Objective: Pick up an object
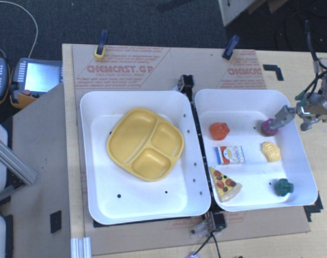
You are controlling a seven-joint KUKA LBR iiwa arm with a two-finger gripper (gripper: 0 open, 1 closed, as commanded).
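Left bin: one yellow sectioned plate, lying flat near centre. Right bin: red toy pepper at upper left, small printed carton below it, toy pizza slice against the lower left wall, yellow toy corn, dark green toy at lower right, purple toy at upper right. Gripper reaches in from the right edge, its tip at the purple toy. Finger opening and any grasp: cannot be determined.
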